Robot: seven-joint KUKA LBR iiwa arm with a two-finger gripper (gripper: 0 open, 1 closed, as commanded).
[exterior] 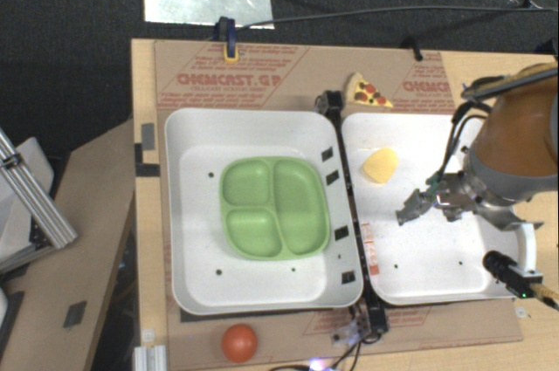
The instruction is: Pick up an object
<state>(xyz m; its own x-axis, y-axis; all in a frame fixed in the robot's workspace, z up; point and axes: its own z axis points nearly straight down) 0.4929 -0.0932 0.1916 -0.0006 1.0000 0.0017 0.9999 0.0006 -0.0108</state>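
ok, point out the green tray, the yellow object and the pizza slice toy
green tray [275, 208], camera view, centre divider cross.
yellow object [380, 166], camera view, middle of its top.
pizza slice toy [368, 91], camera view, middle of the topping face.

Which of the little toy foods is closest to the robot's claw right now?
The yellow piece, lying in the right bin just up-left of the gripper. The pizza slice sits outside the bins on the bench, and the red ball lies below the left bin.

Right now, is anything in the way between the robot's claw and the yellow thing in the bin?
Nothing visible is. The gripper hangs over the right bin, and the yellow object lies up and to its left in the picture, with bare white bin floor between them.
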